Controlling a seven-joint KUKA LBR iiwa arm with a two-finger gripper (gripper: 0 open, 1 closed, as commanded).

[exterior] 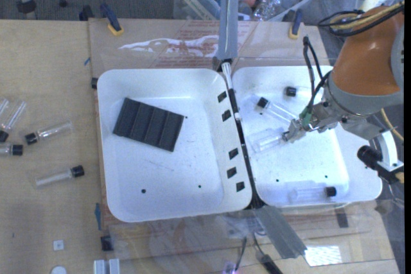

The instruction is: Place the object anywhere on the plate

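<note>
Arm point(366, 67): reaches in from the right, low over the right bin point(359, 186), wrist bent down toward the bin floor — a posture that suits picking from above.

End effector point(297, 131): down at a clear vial point(270, 138) near the middle of the right bin. Whether its grip is open or closed I cannot tell; the tip is small and blurs into the vial.

Object: most likely that vial, lying flat on the floor of the right bin with the end effector at its right end. Nothing shows it lifted.

Other vials, right bin: one black-capped vial point(273, 109) lies just above it, another point(311, 191) near the front wall, and a loose black cap point(291, 92) toward the back — all well inside the walls, so they cannot roll out.

Plate point(148, 124): dark, ribbed, rectangular, lying slightly askew in the left bin point(167, 199), well apart from the object.

Divider point(232, 131): the two bin walls meet here — anything carried across must clear it.

Tabletop point(45, 74): several spare vials point(59, 174) lie loose at the left, outside the bins.

Step, as I judge it: the grasp itself; the carry and placing are not yet done.

Risk: a round, smooth vial may slip or roll as it is pinched.
</note>
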